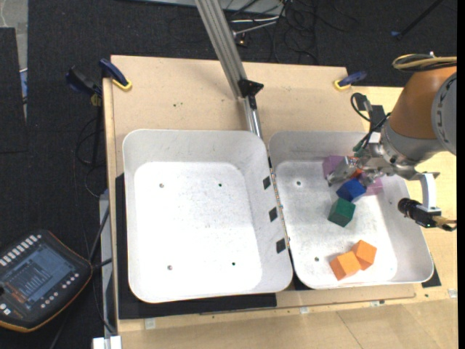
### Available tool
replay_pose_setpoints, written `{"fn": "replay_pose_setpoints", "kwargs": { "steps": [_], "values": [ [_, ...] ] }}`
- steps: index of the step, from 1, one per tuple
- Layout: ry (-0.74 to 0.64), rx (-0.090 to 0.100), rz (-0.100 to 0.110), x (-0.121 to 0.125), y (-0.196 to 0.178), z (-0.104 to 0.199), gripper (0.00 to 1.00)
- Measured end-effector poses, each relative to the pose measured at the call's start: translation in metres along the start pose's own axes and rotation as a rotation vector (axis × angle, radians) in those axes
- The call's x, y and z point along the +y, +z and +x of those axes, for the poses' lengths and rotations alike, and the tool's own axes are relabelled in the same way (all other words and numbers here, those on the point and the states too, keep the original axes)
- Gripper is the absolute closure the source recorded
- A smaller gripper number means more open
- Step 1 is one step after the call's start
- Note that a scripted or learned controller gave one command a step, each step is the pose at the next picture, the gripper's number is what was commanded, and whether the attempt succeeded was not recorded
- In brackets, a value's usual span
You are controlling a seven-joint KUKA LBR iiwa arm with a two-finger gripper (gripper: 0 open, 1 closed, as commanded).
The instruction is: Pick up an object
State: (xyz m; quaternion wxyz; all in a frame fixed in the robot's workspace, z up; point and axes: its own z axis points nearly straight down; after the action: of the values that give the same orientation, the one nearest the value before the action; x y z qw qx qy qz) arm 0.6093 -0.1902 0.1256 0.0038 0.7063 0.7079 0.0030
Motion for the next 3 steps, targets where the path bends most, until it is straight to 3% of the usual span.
{"fn": "replay_pose_setpoints", "kwargs": {
  "steps": [1, 3],
  "values": [
    [0.000, -0.001, -0.003, 0.001, -0.009, 0.000, 1.00],
    [-0.001, -0.001, 0.003, 0.003, -0.103, 0.007, 1.00]
  ]
}}
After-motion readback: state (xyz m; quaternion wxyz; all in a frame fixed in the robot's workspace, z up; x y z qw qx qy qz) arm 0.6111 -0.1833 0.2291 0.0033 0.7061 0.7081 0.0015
